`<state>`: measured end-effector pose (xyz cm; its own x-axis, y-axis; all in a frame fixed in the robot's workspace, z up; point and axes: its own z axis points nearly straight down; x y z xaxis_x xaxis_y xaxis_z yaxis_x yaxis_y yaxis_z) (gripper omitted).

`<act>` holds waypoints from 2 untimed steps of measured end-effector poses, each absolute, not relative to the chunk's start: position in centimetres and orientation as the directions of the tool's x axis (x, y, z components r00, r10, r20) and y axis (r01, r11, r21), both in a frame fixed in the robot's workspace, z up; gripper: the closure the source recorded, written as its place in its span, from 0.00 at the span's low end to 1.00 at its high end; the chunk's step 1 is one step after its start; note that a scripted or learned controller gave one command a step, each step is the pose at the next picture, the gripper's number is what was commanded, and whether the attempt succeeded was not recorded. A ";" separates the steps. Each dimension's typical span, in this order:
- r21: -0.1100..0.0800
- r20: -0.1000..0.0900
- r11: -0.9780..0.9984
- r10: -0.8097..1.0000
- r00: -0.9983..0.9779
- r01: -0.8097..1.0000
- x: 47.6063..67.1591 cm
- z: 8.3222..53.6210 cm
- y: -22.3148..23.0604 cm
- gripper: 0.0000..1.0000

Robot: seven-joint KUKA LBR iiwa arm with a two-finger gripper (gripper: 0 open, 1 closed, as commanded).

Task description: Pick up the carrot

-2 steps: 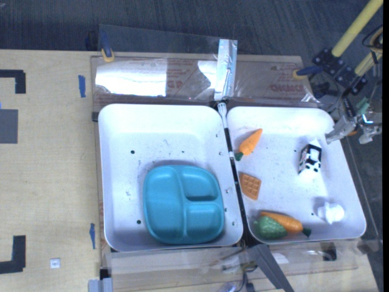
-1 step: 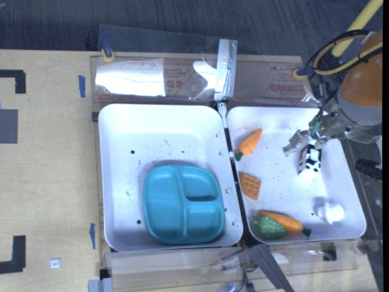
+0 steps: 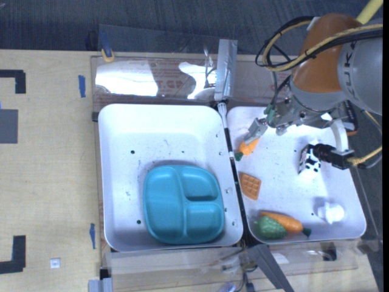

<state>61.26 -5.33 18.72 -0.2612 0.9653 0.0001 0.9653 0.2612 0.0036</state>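
Small carrot (image 3: 248, 146) lies at far-left of right bin (image 3: 349, 190) by the divider, long axis slanting far-right to near-left, just near-left of the pincer (image 3: 262, 126), whose state I cannot tell; nothing visibly held.

One fixed cam above the bench (image 3: 48, 163), angled down. Both white bins (image 3: 115, 126) in frame. Arm (image 3: 340, 59) enters from right.
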 end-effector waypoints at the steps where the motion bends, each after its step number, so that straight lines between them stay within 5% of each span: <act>1: 0.003 -0.002 0.282 0.959 -0.282 0.959 63.4 18.5 -6.5 0.00; 2: 0.006 -0.002 0.373 0.928 -0.373 0.928 66.1 24.7 -2.4 0.00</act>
